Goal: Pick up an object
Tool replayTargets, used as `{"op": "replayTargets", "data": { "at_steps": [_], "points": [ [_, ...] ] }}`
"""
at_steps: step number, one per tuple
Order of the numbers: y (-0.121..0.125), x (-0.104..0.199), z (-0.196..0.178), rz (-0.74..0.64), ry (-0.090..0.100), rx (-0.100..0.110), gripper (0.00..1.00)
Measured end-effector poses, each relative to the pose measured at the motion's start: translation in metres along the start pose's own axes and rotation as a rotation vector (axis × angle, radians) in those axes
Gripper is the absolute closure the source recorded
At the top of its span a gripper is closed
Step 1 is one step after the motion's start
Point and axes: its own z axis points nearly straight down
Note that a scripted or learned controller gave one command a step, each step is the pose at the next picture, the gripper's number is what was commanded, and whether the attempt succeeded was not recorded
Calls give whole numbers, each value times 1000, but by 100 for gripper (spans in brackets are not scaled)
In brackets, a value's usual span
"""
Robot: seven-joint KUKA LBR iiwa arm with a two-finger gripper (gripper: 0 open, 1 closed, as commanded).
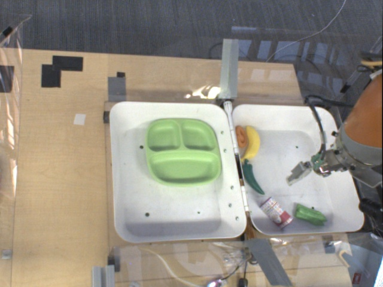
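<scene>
Right bin (335, 220), five items: banana (254, 142), orange piece (241, 136), dark green pepper (252, 179), small can (275, 211), green object (310, 214). Left bin (125, 214): one green divided plate (182, 150). Claw (299, 173) above right bin, nothing gripped; opening cannot be told.

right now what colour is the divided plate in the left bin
Light green, seen clearly in the camera view: divided plate.

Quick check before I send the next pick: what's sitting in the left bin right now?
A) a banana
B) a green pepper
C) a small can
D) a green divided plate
D: the green divided plate lies in the left bin, while the banana and small can lie in the right bin.
</scene>
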Motion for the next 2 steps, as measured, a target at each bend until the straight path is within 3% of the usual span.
{"op": "replayTargets", "data": {
  "at_steps": [1,2],
  "points": [
    [12,48,25,208,1,1,0],
    [16,11,81,165,1,3,0]
  ]
}}
